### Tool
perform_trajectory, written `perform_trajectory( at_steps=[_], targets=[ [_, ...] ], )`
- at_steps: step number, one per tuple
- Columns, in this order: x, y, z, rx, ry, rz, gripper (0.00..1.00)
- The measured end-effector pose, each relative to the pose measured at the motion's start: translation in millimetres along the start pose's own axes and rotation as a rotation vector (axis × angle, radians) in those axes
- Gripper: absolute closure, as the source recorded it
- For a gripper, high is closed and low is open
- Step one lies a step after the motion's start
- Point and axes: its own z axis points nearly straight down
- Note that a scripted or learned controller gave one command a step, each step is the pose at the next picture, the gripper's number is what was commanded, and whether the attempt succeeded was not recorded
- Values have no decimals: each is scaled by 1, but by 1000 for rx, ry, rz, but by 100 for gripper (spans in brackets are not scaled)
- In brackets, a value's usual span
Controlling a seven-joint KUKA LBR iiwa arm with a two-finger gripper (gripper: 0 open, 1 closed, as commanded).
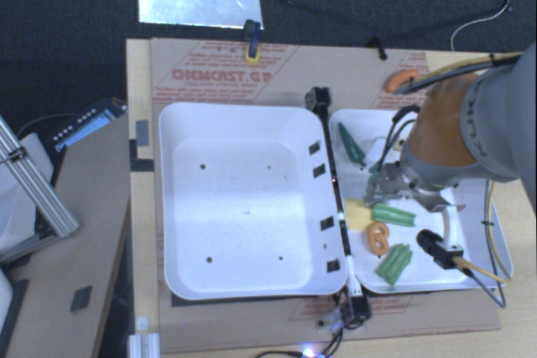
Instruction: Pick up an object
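Because the toys all lie in the shallow white right bin (480,271), the grey arm's gripper (384,195) hangs low there, just above the green ridged plastic stick (393,215); whether it is apart or together cannot be told.

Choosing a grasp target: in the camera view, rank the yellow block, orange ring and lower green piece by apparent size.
1. Lower green piece
2. Yellow block, partly hidden, so unsure against the first
3. Orange ring, smallest
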Motion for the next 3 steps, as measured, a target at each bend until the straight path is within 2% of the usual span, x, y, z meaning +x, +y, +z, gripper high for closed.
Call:
perform_trajectory(
  at_steps=[1,2,3],
  targets=[
    [-2,7,-1,-4,-1,-1,100],
    [32,119,-261,-23,-3,-9,100],
    [86,115,-291,-5,-1,-6,100]
  ],
)
